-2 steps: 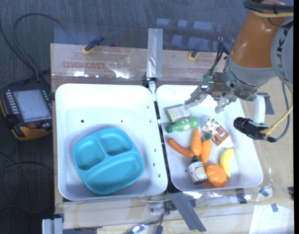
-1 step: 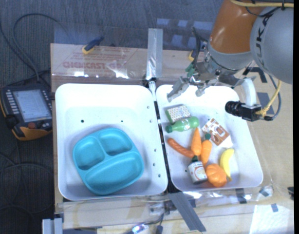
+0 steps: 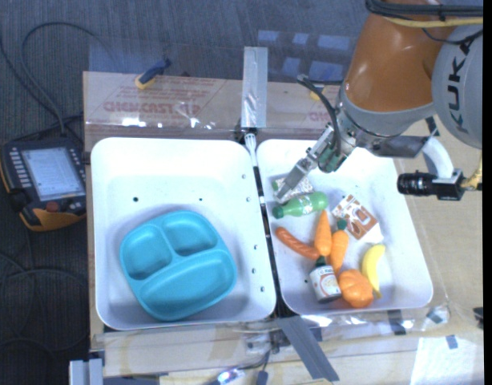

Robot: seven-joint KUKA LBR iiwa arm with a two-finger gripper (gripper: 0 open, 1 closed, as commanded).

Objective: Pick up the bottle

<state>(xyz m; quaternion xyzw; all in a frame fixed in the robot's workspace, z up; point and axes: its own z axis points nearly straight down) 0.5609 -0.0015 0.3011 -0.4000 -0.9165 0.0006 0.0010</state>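
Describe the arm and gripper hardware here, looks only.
Grey KUKA arm with black KUKA lettering on its casing and a wide glossy orange band above the wrist. Black cables run across the top. The gripper is slim, metallic grey, with a green part near its base.

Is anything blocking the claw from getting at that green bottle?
Nothing visible does. The claw hangs just above the green bottle in the right bin, with no object between them. The carrots and the small carton lie close by on the bottle's near side, but not on top of it.
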